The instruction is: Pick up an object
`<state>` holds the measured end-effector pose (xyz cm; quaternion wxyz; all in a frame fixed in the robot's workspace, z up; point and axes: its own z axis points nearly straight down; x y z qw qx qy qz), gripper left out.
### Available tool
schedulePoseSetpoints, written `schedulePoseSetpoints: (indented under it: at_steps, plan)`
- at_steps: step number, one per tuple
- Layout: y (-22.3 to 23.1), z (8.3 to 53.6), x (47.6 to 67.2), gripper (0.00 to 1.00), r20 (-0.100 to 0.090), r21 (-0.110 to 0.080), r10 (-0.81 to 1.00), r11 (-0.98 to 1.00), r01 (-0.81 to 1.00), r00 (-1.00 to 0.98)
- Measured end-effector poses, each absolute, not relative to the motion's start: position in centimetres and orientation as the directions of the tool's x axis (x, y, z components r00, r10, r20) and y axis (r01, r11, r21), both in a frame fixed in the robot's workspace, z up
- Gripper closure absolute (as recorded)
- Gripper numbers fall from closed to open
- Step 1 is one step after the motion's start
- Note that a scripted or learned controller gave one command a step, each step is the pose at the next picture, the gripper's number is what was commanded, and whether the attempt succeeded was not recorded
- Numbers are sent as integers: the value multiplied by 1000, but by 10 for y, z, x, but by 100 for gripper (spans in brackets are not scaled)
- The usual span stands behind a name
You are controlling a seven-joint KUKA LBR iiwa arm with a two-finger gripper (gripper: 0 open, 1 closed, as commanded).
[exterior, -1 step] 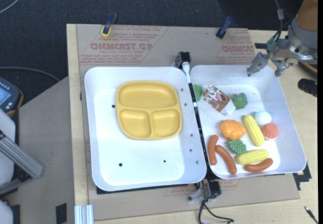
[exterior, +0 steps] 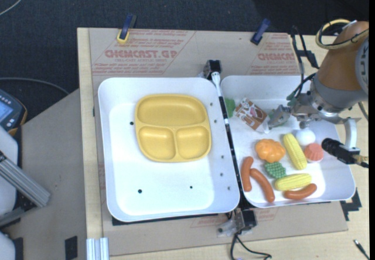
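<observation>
The small plastic toy foods [exterior: 273, 156], from which one object must be picked, all lie in the right shallow white bin [exterior: 345, 185]. None is lifted, so I judge that the task is at its beginning: the choice, the grasp and the lift are all left to do.

I count from the left. The left shallow white bin [exterior: 117, 153] bears one yellow plastic plate with three compartments [exterior: 173, 127], and nothing lies on it.

In the right bin there is, at the far left side, one small green piece [exterior: 229, 106], then one brown and white packet [exterior: 252, 113]. Below them lie two red sausages [exterior: 247, 172] [exterior: 263, 185] side by side, and a third red sausage [exterior: 299, 192] is near the front wall. There is one round orange fruit [exterior: 269, 149], with one green leafy piece [exterior: 274, 169] touching its lower side. There are two yellow corn cobs, one upright in the view [exterior: 295, 150] and one lying across [exterior: 293, 181]. Further right are one white ball [exterior: 305, 136] and one pink-red round piece [exterior: 314, 151]. That makes eleven pieces.

The grey gripper [exterior: 282, 117] hangs over the back part of this bin, just beside the packet and near the white ball. I cannot tell if it is wide or narrow, and I see nothing held in it.
</observation>
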<state>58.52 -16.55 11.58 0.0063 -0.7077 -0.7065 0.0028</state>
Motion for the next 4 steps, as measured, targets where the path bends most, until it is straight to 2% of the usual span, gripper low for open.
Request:
schedulePoseSetpoints:
  at_steps: [1, 2, 3, 4]
  plan:
    - [-129, 86, 514, 0, 5, -9, 1000, -1, 1000, 1]
    - [-131, 98, 519, 100, -1, 3, 1000, -2, 1000, 2]
    - [-79, 207, 487, 100, 1, 6, 1000, 4, 1000, -5]
    - [0, 271, 516, 100, 2, 10, 1000, 11, 1000, -11]
